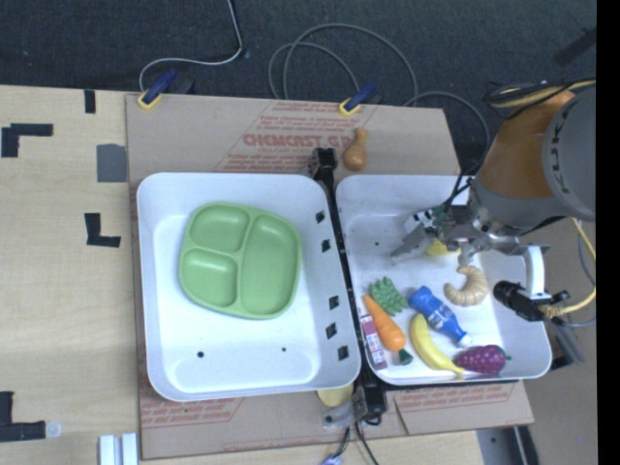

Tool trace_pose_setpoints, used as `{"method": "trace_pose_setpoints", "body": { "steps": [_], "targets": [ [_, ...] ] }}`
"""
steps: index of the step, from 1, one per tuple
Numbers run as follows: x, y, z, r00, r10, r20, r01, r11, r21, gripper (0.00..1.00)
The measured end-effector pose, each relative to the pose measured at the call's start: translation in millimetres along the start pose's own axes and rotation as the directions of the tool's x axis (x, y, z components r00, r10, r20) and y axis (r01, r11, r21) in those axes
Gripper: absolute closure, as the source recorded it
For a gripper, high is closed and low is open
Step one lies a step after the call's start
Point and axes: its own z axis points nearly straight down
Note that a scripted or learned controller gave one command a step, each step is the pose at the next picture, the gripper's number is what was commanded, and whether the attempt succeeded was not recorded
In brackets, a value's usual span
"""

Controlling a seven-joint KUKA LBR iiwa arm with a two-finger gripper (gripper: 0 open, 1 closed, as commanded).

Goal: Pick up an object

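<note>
— What sits closest to the lens?

— The grey arm (pixel 542 163) with its orange band, reaching in from the right over the right bin (pixel 373 206). Its gripper (pixel 426 242) hangs low over the upper middle of that bin.

— Is the claw released or clenched?

— I cannot tell; it is too small and cluttered there. A small yellow piece (pixel 439 250) lies right at it, but I cannot say it is held.

— And the left bin (pixel 242 361)?

— It carries a green divided plate (pixel 240 260).

— Where are the things to pick?

— All in the right bin's lower half. The banana (pixel 431 347) lies along the front, and the carrot (pixel 387 327) is to its left, near the divider. The blue bottle (pixel 436 315) is just above the banana. The croissant (pixel 468 286) lies just below the gripper, and the purple grapes (pixel 481 358) are in the front right corner.
</note>
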Motion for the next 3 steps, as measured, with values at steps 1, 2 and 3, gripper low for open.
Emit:
{"method": "trace_pose_setpoints", "body": {
  "steps": [1,2,3],
  "targets": [
    [-22.3,57.0,60.7,1.000,-0.002,0.005,0.002,1.000,-0.014,0.00],
    [23.9,95.0,47.6,1.000,0.003,0.004,-0.003,1.000,0.013,0.00],
    [37.4,93.3,63.1,1.000,0.010,0.011,-0.010,1.000,0.016,0.00]
  ]
}}
